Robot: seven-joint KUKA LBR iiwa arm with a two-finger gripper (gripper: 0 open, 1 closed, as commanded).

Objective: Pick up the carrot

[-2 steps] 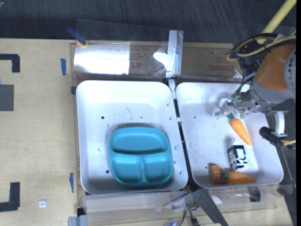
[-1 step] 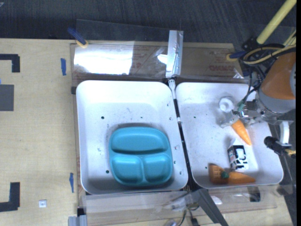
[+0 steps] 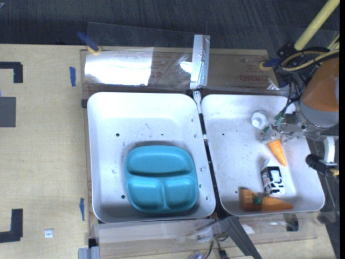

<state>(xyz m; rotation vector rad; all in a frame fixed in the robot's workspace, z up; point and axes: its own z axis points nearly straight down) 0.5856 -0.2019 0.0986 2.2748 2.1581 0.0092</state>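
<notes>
Overhead, the grey arm's two-finger gripper [image 3: 281,127] hangs in the right white bin [image 3: 226,144]; whether it is apart or together I cannot tell; a small orange carrot [image 3: 277,151] lies just below it; a second orange carrot with green top [image 3: 267,201] rests at the bin's front wall, beside a black-and-white can [image 3: 273,180]; a blue divided tray [image 3: 160,178] sits in the left bin [image 3: 108,144].

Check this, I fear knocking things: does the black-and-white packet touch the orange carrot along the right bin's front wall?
Cannot tell: in the camera view the black-and-white packet and orange carrot meet without visible gap, perhaps only overlapping.
</notes>
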